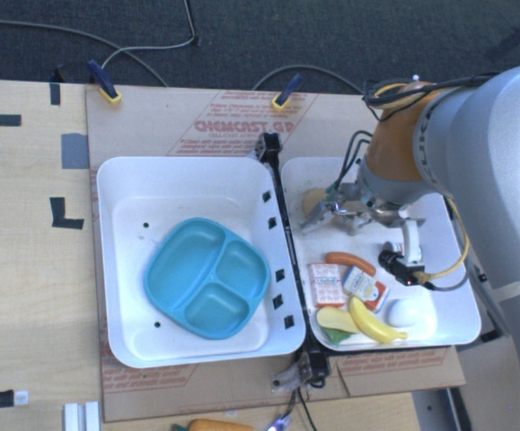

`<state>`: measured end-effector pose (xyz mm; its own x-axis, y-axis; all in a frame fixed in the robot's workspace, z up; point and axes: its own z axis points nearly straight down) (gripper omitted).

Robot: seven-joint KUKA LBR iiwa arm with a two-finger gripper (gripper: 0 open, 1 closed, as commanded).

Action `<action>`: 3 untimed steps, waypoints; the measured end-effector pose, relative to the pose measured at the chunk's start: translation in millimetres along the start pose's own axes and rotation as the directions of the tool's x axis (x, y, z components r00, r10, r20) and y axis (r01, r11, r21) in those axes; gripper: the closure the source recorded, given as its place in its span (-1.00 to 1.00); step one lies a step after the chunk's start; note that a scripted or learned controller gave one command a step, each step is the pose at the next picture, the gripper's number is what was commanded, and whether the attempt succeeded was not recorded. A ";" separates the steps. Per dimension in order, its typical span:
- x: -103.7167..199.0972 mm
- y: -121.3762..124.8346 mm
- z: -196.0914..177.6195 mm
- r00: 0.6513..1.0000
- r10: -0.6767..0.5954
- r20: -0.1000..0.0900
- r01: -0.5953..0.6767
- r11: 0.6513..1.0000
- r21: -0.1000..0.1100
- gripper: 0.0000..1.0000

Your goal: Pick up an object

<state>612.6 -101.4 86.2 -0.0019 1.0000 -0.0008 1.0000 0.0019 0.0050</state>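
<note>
Banana, hotdog, perhaps packets, right bin

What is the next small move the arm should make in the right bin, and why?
Probably a short shift toward the bin's front, then down. The gripper hangs over the right bin's back part, near a tan object. The other items, the sausage, packets, banana and white egg, crowd the front, offering more targets.

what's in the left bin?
The left bin holds one blue divided plate, lying flat. Its three compartments look bare. Whatever lies beneath the plate is covered.
</note>
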 end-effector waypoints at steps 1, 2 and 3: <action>5.2 -32.4 -0.3 1.000 0.002 0.001 -0.002 1.000 0.001 -1.00; 4.8 -73.3 -0.7 1.000 0.001 0.001 -0.001 1.000 -0.001 -1.00; 4.2 -72.6 -10.6 1.000 0.001 0.003 -0.001 1.000 -0.003 1.00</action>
<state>539.9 -97.3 96.4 -0.0007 1.0000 -0.0039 1.0000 0.0007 0.0076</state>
